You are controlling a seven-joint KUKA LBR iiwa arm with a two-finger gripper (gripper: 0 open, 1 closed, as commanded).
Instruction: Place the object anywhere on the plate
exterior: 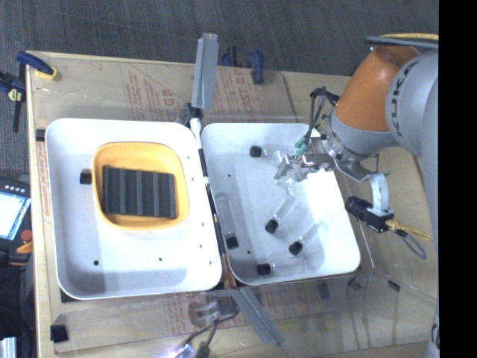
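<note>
A yellow plate (139,152) with rounded corners lies in the left bin (67,267). A dark ribbed rectangular object (139,192) rests flat on the middle of that plate. My gripper (284,236) hangs over the right bin (335,200), well to the right of the plate. Its two pale fingers end in black tips (272,226) that stand apart, and nothing shows between them. The gripper is open.
Small black pieces lie in the right bin at the back (256,151), at the left wall (232,241) and at the front (262,268). Another (86,176) sits left of the plate. A ridge (209,200) divides the bins. Blue clamps (256,64) grip the bench's far edge.
</note>
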